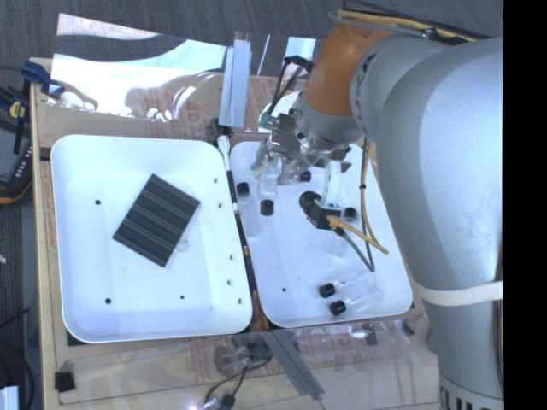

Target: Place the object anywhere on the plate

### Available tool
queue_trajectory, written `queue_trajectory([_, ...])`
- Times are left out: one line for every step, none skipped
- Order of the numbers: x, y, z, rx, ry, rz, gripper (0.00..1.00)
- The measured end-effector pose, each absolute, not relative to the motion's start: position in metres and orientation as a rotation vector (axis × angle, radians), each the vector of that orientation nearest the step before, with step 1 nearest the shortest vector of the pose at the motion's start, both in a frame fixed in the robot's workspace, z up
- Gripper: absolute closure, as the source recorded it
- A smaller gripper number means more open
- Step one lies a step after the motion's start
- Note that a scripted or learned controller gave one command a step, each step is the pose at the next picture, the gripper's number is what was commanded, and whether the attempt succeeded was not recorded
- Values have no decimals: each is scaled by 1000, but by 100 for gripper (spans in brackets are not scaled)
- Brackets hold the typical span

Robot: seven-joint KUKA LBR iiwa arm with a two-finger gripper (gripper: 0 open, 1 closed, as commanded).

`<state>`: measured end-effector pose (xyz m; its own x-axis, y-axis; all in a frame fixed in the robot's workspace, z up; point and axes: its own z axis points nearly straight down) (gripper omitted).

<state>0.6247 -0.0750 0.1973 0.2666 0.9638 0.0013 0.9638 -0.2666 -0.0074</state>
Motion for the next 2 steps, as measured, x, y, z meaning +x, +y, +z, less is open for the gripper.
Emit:
queue_trajectory([657,-20,336,-2891,-1225,1,100])
queue_trajectory([642,48,264,-3006,-896,13,100])
